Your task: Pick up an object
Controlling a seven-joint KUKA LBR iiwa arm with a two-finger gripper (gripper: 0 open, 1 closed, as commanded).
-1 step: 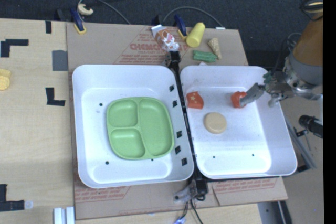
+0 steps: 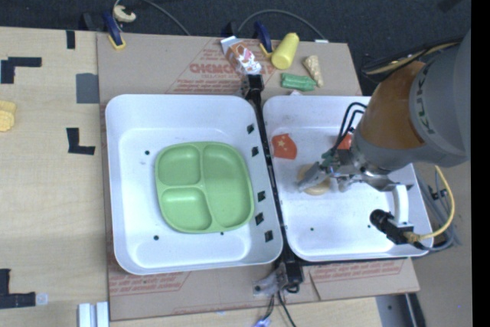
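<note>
Bench: flat brown cardboard sheet (image 2: 191,76) with red print is laid under both bins; pale wood board (image 2: 46,165) with black tape marks is seen at the frame's left.
Arm: bulky grey cylinder with a glossy orange band (image 2: 390,119) is seen entering from the right edge.
Left bin (image 2: 122,126): shallow white tray with rounded corners; a smooth light-green plate (image 2: 204,186) with three compartments is held in its middle.
Right bin (image 2: 306,111): same white tray; a small red piece (image 2: 284,146) is seen lying near its upper left, apart from the gripper.
Gripper (image 2: 312,181): lowered at the bin's middle, over a small rounded tan object (image 2: 315,189); whether the fingers are spread or pinching cannot be told.
Above the bins: a yellow bottle-like shape (image 2: 285,50), a green ridged bar (image 2: 297,82), a beige cone-like piece (image 2: 313,70) and a white-and-red packet (image 2: 242,56) are laid on the cardboard at the upper centre.
</note>
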